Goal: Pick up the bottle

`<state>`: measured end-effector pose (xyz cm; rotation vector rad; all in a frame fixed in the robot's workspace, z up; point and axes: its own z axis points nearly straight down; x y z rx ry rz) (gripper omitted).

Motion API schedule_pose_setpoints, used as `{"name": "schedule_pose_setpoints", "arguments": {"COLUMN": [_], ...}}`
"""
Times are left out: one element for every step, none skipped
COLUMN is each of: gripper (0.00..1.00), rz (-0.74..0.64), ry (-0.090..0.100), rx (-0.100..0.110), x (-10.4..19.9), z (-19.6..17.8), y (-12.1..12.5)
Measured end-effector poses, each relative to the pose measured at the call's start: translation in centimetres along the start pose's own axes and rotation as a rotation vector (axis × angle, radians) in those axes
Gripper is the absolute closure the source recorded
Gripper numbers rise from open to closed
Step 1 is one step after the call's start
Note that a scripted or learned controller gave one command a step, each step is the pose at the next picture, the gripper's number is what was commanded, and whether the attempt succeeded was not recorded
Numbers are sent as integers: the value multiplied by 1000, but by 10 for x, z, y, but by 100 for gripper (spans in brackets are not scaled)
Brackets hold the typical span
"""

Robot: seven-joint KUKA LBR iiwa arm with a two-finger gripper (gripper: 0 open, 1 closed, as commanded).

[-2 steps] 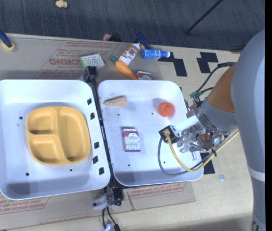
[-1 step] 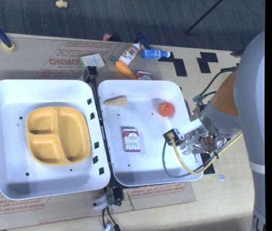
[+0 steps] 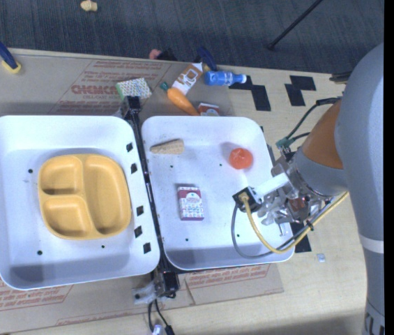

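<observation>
The bottle [image 3: 224,78], small, blue and lying on its side with a pale cap end toward the right, rests on the cardboard behind the right bin [image 3: 210,257], well apart from the claw [image 3: 280,211] and up-left of it. The claw hangs over the right bin's right edge, at the end of the grey arm [image 3: 364,152] that enters from the right with its orange band [image 3: 322,142] just above the wrist; whether it is spread or pressed together cannot be told, since cables and metal parts crowd it. A yellow cable [image 3: 270,243] and a black one loop from the wrist down over the bin floor. Left of the claw, inside the same bin, lie a flat red-and-white packet [image 3: 191,202], a round orange-red ball [image 3: 240,158] nearer and above, and a tan ridged cone [image 3: 167,146] farther up-left. Beside the bottle, farther left of the claw, lie an orange carrot shape [image 3: 182,101] and a white-and-orange tube [image 3: 186,80]; their labels are too small to read. Far left, the left bin [image 3: 1,187] holds a smooth yellow plate [image 3: 84,194] with three compartments. Both bins are glossy white plastic with rounded corners. The arm's upper part is cut off at the right.
</observation>
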<state>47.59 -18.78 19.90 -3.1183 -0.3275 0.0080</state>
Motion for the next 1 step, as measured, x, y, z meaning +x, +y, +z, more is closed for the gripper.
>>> {"name": "schedule_pose_setpoints", "arguments": {"gripper": [100], "rz": [-22], "ry": [2], "rx": [-2], "x": [2], "z": [-9], "y": [-8]}}
